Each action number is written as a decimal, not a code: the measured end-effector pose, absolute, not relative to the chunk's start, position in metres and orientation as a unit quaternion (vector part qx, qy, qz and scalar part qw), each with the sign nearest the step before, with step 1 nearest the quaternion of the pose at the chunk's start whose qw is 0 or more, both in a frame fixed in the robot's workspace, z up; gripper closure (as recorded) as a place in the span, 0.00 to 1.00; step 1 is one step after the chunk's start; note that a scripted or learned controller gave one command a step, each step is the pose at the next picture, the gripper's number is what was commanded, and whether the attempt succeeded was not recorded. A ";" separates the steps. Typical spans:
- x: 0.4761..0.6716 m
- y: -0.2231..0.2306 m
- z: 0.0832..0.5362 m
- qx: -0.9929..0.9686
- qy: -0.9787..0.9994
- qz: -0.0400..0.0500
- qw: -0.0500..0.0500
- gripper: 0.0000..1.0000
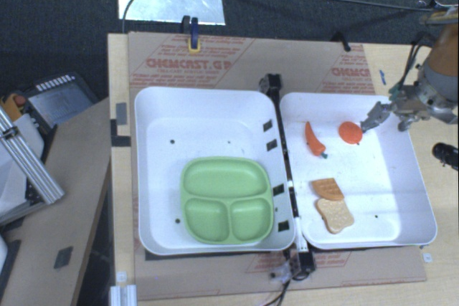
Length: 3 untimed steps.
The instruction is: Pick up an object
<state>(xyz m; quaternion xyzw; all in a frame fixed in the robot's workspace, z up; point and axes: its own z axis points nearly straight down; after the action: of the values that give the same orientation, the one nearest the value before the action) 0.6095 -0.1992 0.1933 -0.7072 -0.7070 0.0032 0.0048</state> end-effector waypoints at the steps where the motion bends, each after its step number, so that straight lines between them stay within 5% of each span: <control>1: 0.613 -0.198 0.202 -0.706 -0.708 0.000 -0.001 0.00; 3: 0.614 -0.205 0.092 -0.706 -0.708 0.000 0.000 0.00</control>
<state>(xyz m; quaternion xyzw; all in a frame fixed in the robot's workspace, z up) 0.6138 -0.2051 0.0918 -0.7064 -0.7078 0.0002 0.0002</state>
